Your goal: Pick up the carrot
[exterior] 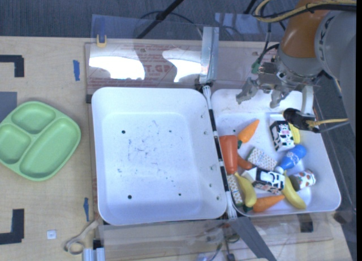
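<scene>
A small orange carrot point(249, 130) with a green tip lies tilted in the right bin point(331, 166), near its upper middle. A second carrot point(269, 202) rests at the bin's front edge. A larger orange carrot-like piece point(229, 153) lies along the bin's left wall. My gripper point(260, 96) hangs over the back of the right bin, above and slightly right of the small carrot and apart from it. Its fingers point(245, 94) are spread open with nothing between them.
Around the carrots the right bin holds two cow-patterned toys point(283, 135), a blue bottle point(292, 158), two bananas point(246, 190), a checkered block point(261, 157) and a small ball point(306, 179). To the left are the left bin point(153, 152) and a green divided plate point(37, 139).
</scene>
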Controlling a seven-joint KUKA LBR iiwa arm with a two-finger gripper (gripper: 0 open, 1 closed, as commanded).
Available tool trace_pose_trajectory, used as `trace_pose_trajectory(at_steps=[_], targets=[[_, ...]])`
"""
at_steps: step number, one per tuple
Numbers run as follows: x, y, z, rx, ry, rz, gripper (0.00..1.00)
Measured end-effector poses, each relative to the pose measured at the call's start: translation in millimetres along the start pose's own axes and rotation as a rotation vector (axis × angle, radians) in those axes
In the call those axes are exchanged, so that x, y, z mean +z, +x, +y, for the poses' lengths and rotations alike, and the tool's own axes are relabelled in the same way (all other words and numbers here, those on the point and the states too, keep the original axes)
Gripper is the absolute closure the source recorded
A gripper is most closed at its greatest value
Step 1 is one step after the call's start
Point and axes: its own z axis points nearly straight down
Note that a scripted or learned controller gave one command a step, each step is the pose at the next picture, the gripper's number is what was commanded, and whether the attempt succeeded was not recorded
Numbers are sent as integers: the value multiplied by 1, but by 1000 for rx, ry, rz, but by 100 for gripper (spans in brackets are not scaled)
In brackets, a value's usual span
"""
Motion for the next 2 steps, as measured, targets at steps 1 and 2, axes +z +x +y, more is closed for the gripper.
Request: trace_pose_trajectory(at_steps=[1,2], targets=[[25,-18,-23,57,5,0,0],[25,-18,-23,57,5,0,0]])
